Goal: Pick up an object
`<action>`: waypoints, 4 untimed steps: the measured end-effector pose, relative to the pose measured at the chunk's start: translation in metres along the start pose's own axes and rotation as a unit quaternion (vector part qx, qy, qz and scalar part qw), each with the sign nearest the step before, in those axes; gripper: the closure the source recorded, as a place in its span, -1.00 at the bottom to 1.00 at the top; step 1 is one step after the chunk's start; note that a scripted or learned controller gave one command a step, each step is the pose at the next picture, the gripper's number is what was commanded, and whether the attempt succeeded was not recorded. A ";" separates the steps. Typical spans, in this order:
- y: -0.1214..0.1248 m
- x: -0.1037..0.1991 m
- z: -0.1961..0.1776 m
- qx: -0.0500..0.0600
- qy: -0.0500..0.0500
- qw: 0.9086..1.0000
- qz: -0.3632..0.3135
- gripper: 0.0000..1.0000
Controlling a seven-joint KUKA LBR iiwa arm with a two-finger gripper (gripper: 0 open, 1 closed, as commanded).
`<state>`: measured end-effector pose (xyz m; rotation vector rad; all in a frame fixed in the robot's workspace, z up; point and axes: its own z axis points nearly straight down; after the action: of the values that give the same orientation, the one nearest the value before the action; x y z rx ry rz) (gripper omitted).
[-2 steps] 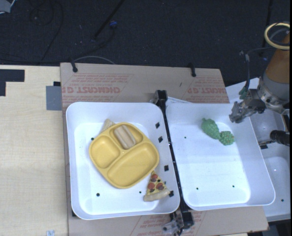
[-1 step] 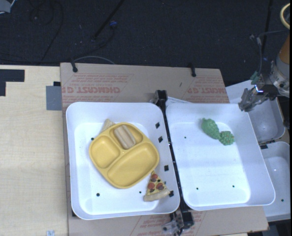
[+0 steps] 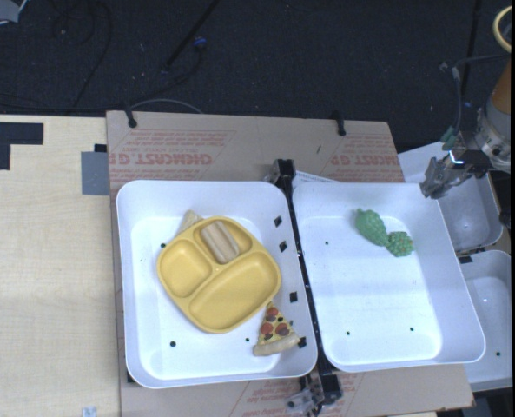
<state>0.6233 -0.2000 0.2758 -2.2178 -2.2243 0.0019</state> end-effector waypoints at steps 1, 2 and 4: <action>-0.003 0.056 0.017 0.002 0.001 1.000 -0.001 1.00; -0.012 0.116 0.028 0.002 0.001 1.000 0.000 1.00; -0.015 0.222 0.035 0.001 0.001 1.000 0.000 1.00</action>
<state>0.6075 0.0218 0.2402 -2.2155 -2.2238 0.0021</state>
